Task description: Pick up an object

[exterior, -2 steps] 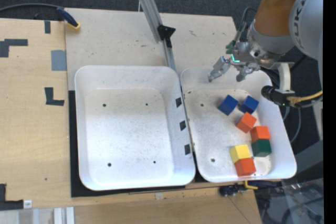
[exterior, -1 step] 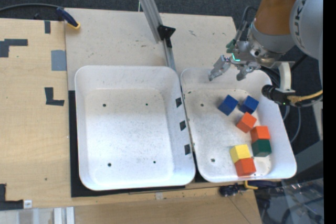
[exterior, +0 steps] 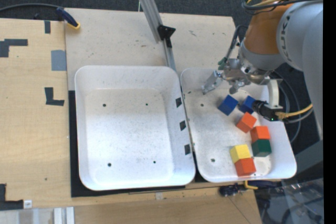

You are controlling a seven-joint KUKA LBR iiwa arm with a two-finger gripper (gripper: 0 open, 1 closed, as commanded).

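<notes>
The right bin holds several small blocks. Two blue blocks lie near its upper middle, with an orange block below them. Lower right sit another orange block, a dark green block, a yellow block and a red-orange block. My gripper hangs over the bin's upper part, just above and left of the blue blocks. Its fingers look spread, and nothing lies between them.
The left bin stands beside the right one. A slanted metal rail runs from the top down to the gap between the bins. A black cable with a blue-yellow clip lies at the bench's far left.
</notes>
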